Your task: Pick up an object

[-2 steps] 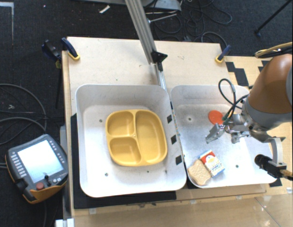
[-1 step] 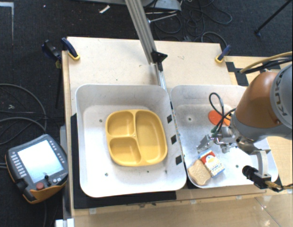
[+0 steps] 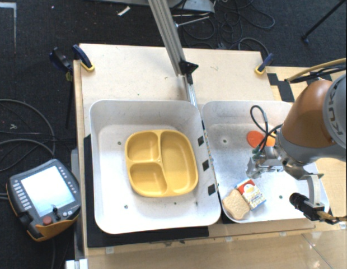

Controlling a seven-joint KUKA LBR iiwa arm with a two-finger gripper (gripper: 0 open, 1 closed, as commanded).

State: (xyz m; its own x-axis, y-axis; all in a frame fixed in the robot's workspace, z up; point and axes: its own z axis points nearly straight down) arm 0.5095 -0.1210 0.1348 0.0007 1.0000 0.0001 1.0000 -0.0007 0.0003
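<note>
At right of frame the pincer hangs low in the right bin; how far open it is I cannot tell. Just below it lie a small carton and what looks like a bread slice. A yellow divided tray sits in the left bin.

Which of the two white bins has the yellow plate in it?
The left bin. The yellow plate, with its three sections, sits in its middle. The right bin instead holds the small things, an orange object and a small box, plus the pincer.
</note>
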